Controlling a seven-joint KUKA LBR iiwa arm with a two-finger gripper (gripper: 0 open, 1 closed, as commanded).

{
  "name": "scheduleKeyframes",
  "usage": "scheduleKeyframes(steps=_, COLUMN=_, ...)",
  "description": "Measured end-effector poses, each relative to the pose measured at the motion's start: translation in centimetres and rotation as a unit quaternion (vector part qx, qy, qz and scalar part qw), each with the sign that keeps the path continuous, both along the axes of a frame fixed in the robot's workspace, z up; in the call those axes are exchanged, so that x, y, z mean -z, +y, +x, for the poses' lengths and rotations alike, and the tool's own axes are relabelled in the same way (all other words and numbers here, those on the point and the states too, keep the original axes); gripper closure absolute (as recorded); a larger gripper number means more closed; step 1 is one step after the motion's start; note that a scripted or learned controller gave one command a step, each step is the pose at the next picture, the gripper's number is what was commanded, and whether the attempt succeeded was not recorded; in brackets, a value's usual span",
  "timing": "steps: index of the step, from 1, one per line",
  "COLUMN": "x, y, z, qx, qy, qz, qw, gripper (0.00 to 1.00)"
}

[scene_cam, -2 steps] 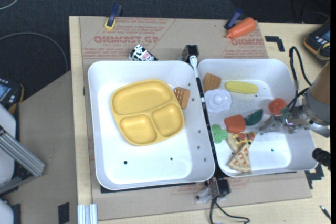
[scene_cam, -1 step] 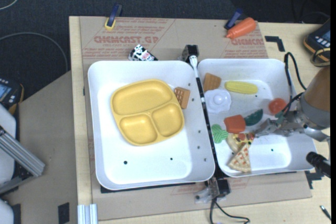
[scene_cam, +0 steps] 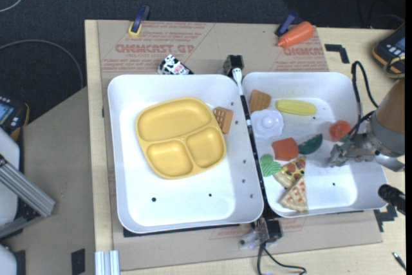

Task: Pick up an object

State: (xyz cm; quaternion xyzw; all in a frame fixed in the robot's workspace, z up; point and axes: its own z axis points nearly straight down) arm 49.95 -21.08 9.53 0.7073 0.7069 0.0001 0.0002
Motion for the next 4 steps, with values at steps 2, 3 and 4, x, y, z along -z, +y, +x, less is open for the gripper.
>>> scheduleKeyframes(steps=2, x=-11.0, y=0.1, z=1.1, qx=-0.001, qy=-0.004, qz=-0.0019, qw=1.0, gripper=1.0)
scheduleKeyframes(steps=3, x=-13.1, y=0.0, z=1.2, qx=-0.001, qy=-0.003, qz=-0.0015, qw=1.0, gripper=1.0)
scheduleKeyframes(steps=4, x=-13.9, y=5.1, z=1.3, qx=-0.003, qy=0.0, qz=0.0011, qw=1.0, gripper=1.0)
